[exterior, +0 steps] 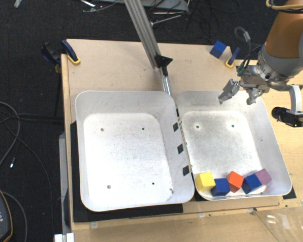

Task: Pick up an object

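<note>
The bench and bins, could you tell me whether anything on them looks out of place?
One blue block sits alone on the bench, outside both bins, while the other blocks cluster in the right bin's near corner.

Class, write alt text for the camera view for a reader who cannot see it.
A grey-and-orange robot arm's gripper, jaws open, hangs over the far edge of the right bin. Five small blocks cluster along that bin's near edge. The left bin lies beside it.
</note>
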Controlling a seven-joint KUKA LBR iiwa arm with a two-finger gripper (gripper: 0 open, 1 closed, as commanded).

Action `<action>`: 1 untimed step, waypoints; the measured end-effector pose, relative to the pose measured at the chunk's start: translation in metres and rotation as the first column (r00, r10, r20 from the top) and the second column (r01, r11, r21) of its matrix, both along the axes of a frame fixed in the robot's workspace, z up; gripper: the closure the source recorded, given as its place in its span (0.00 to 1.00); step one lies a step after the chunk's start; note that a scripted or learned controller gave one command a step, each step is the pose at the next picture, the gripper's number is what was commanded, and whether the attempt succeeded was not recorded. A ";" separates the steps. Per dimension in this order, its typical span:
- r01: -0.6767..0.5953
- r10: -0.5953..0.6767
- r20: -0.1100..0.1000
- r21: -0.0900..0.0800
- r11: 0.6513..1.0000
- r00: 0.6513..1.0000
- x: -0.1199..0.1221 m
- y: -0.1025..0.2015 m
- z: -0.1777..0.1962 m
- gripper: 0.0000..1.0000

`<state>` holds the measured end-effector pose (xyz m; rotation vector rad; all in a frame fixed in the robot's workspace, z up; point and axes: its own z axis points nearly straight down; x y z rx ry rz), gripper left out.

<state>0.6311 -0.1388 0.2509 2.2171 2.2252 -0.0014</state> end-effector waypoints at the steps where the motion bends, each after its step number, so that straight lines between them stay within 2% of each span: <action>1: -0.004 0.004 0.002 -0.001 1.000 1.000 0.001 0.000 0.010 1.00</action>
